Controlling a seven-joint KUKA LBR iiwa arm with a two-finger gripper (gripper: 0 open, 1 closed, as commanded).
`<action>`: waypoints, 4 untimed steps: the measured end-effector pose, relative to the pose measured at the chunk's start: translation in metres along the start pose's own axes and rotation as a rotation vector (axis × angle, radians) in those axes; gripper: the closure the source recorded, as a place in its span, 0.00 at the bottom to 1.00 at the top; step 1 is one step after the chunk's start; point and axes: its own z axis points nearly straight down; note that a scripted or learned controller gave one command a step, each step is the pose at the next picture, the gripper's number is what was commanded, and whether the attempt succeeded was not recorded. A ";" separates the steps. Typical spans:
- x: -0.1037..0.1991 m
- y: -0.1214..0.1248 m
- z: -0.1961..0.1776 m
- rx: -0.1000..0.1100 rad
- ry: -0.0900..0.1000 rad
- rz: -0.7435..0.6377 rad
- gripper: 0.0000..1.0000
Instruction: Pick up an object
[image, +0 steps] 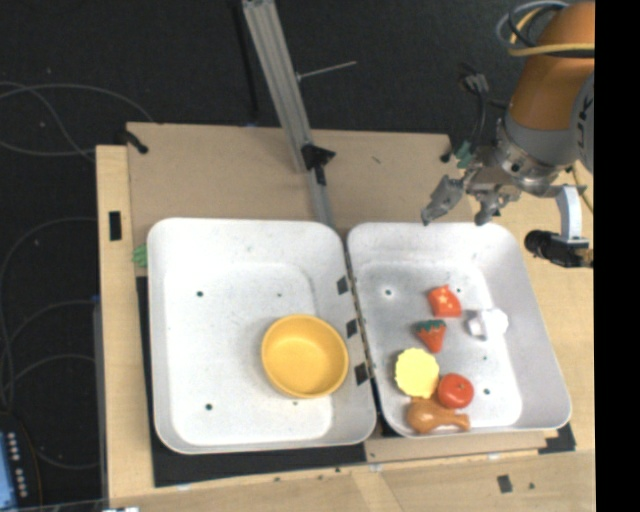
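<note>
Hand (462, 207) hangs over the far rim of the right bin (540, 330), fingers apart, nothing between them. Right bin: two red pieces (444, 301), small white piece (487, 323), yellow disc (416, 372), tomato (455, 390), drumstick (435, 417). Left bin (200, 300): yellow bowl (304, 356).

I can read no text, label, brand, number or sign on any surface from my remote station.
</note>
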 end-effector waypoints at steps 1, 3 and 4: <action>0.000 0.000 0.000 0.000 -0.001 0.000 0.00; 0.003 -0.001 0.108 0.005 -0.003 0.002 0.00; 0.001 -0.002 0.161 0.005 -0.003 0.004 0.00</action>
